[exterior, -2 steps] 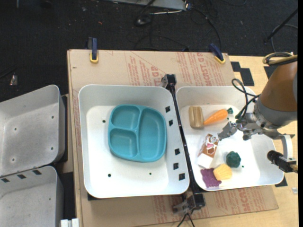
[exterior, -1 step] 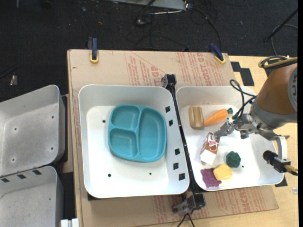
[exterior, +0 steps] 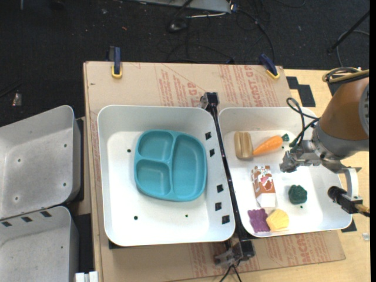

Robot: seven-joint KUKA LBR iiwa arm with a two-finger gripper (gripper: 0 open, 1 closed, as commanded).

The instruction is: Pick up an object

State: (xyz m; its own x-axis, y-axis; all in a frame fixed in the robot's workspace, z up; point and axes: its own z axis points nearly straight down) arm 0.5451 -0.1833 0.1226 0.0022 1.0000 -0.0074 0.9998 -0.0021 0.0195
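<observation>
Left white bin (exterior: 117,175) just has a teal plastic divided tray (exterior: 171,164) in it. Right white bin (exterior: 329,216) holds the pickable stuff: tan bread-like block (exterior: 243,145), orange carrot (exterior: 268,145), red-and-white packet (exterior: 264,186), dark green lump (exterior: 297,194), purple piece (exterior: 257,220), yellow piece (exterior: 278,219). The gripper (exterior: 289,162) hangs near the carrot; can't tell its state.

- We see two bins (exterior: 157,115) of smooth white plastic with a faint sheen.
- The teal tray (exterior: 171,164) looks like matt moulded plastic.
- We take the worktop (exterior: 176,81) for rough brown cardboard with faded red print.
- The carrot (exterior: 268,145) and yellow piece (exterior: 278,219) look like smooth toy plastic.
- The arm's (exterior: 346,119) band is glossy orange.
- The floor (exterior: 53,34) looks like dark, speckled carpet.
</observation>
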